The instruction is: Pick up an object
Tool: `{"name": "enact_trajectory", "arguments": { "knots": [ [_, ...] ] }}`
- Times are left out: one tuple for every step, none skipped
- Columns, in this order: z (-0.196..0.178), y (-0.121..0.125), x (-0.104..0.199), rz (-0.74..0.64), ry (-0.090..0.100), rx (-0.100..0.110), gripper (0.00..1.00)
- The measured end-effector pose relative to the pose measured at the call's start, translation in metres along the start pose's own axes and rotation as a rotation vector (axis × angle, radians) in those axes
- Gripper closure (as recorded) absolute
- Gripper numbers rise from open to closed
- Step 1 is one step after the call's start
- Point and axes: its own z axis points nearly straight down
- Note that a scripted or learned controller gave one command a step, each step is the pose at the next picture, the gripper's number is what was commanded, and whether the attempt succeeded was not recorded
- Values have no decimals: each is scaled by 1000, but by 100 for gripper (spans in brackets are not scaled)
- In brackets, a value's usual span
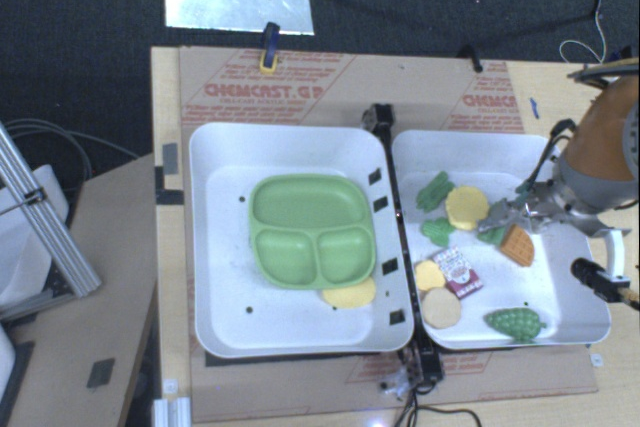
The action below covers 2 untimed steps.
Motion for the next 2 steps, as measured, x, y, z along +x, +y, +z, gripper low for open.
{"name": "enact_trajectory", "arguments": {
  "knots": [
    [-16, 3, -1, -1, -3, -9, 100],
    [-15, 2, -1, -1, -2, -7, 0]
  ]
}}
